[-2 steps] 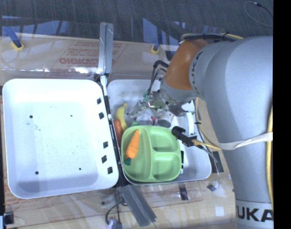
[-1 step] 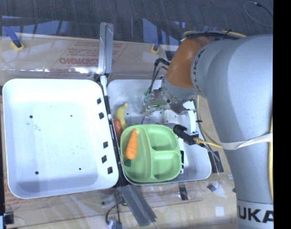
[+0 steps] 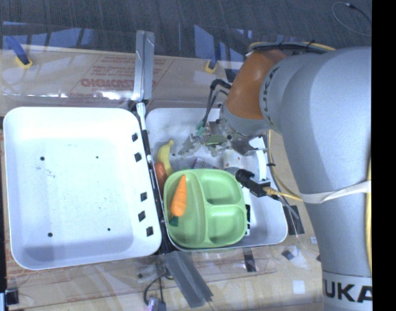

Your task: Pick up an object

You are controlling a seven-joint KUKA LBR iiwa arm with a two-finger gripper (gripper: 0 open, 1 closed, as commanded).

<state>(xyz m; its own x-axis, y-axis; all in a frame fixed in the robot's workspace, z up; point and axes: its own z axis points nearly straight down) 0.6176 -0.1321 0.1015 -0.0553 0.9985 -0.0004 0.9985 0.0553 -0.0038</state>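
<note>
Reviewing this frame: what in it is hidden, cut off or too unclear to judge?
- Gripper: the wrist covers it in the camera view, so whether it holds anything is unclear.
- Right bin: the arm covers its right side.
- Red object beside the banana: mostly under the green tray's rim; too little shows to name it.
- Carrot: the dark piece at its lower end is too small to identify.

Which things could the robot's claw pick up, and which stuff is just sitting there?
Could be picked up:
- toy carrot, lying in the green tray's left compartment
- banana, by the right bin's left wall
- a red-orange thing just below the banana, too hidden to name

Just sitting there:
- green divided tray
- left bin
- right bin
</note>
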